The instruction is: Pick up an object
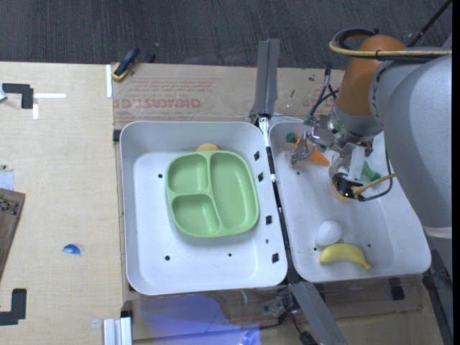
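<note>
Desk [57, 192]: two white bins are carried side by side; the task is set among the things in them.
Arm [410, 121]: it is reached in over the far part of the bin on the view's right [388, 221], with the wrist lowered toward that bin's far-left corner.
Bin on the view's left [144, 264]: a green divided plate [213, 192] is laid near its middle, and a small yellow thing [207, 147] is seen just behind the plate's far edge, mostly hidden.
Hand [307, 146]: it is placed low at the far-left corner of the right-side bin; whether it is apart or together cannot be told.
Banana [345, 255]: it is laid near the near edge of the right-side bin, well apart from the hand.
White egg-shaped thing [329, 232]: it is set just beside the banana, on its far side.
Orange piece [316, 158]: it is found right at the hand, perhaps touching it; a grip on it cannot be confirmed.
Progress: the approach is judged made, with the orange piece the likely target. A secure grasp and the lift are judged still to be done, since nothing is seen raised clear of the bin floor.
</note>
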You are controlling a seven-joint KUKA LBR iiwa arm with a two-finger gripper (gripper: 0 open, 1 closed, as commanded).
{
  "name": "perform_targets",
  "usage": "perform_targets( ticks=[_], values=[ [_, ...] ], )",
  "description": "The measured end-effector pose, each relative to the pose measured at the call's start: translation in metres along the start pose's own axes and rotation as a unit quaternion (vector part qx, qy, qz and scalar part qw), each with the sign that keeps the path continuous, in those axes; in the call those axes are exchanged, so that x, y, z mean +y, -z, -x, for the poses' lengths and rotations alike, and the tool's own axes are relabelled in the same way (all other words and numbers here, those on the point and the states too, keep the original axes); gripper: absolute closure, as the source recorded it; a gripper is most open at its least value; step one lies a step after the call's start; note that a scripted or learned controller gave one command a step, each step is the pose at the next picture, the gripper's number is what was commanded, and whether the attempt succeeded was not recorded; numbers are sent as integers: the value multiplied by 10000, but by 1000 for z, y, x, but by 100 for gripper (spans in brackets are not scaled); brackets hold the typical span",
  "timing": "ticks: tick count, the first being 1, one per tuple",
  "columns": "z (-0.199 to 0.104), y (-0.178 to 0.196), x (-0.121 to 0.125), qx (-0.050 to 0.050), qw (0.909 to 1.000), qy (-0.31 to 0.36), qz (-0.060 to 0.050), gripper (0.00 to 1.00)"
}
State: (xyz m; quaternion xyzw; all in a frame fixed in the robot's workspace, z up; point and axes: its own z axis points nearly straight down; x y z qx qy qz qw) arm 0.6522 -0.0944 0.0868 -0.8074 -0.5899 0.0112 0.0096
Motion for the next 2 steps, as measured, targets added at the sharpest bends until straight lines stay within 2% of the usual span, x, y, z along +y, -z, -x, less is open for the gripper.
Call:
perform_targets(
  ticks=[1, 2],
  values=[
    [0, 11, 3, -11, 10000, 9, 69, 100],
    [0, 11, 2, -13, 10000, 9, 64, 0]
  ],
)
